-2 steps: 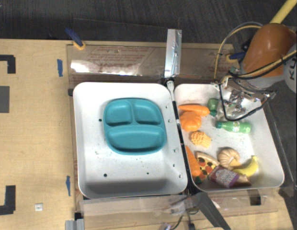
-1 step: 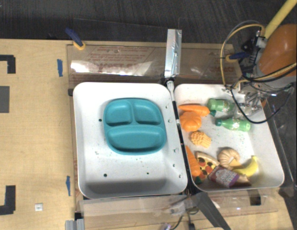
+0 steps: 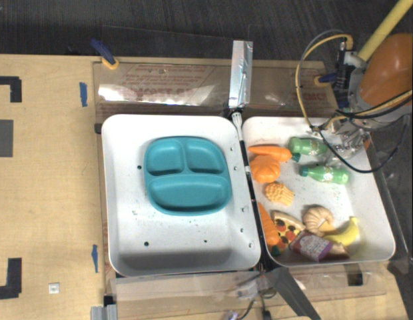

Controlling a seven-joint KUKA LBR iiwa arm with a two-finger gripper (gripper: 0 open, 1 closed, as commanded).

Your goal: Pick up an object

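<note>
Nearest the camera, bottom of the right bin [image 3: 383, 235]: a purple packet [image 3: 315, 247], a banana [image 3: 346, 233], a pizza slice [image 3: 287, 224] and a tan shell-looking thing [image 3: 317, 216], all jammed together and touching. Bit further up, a yellow corn piece [image 3: 279, 193], then an orange pepper-ish lump [image 3: 265, 170] with a carrot [image 3: 270, 153] just above it, hugging the divider side. Left bin [image 3: 120, 179] just carrying a teal divided plate [image 3: 187, 175], sitting flat in the middle.

Far corner of the right bin is where it matters. Two green bottles there: one [image 3: 325, 174] lying flat with its long axis running roughly left-right, the other [image 3: 306, 145] just above it, also lying sideways. Pincer [image 3: 345, 141] hanging at the far right corner, just beside and slightly right of the upper bottle, above and right of the lower one. So the closest pickable things lie left and a bit toward the camera from the pincer. Probably an across-the-short-side grab on either bottle, so the pincer would want to line up crosswise to that left-right axis.

Pincer state: honestly can't tell. Too much cable and metal clutter there to make out whether it's spread or pressed together, and nothing visibly pinched. No object lifted off the bin floor, so reads as pick not yet done.

Surface [image 3: 40, 199] to the left: plain tan board with black corner marks.
</note>
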